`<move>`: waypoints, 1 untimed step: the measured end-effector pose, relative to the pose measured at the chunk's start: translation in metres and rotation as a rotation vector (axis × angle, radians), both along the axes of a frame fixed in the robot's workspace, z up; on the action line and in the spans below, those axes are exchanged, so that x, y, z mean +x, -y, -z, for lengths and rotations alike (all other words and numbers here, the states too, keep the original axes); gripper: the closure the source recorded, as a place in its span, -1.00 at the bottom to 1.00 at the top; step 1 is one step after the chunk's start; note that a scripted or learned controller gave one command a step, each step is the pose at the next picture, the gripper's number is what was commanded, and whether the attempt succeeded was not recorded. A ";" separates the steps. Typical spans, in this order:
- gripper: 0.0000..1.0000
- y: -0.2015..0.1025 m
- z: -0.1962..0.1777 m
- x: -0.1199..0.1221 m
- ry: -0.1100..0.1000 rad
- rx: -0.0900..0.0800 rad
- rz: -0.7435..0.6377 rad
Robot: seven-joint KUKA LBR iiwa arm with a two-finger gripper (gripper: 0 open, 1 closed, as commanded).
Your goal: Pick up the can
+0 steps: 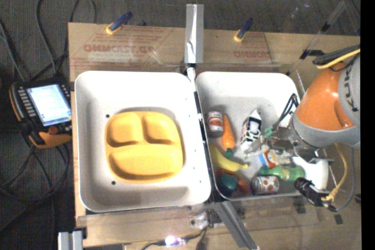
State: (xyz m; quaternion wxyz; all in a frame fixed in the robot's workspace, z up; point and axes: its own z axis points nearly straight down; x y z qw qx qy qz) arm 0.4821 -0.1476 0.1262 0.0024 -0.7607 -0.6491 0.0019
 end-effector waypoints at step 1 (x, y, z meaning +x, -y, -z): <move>-1.00 -0.007 0.036 0.068 0.019 -0.004 0.172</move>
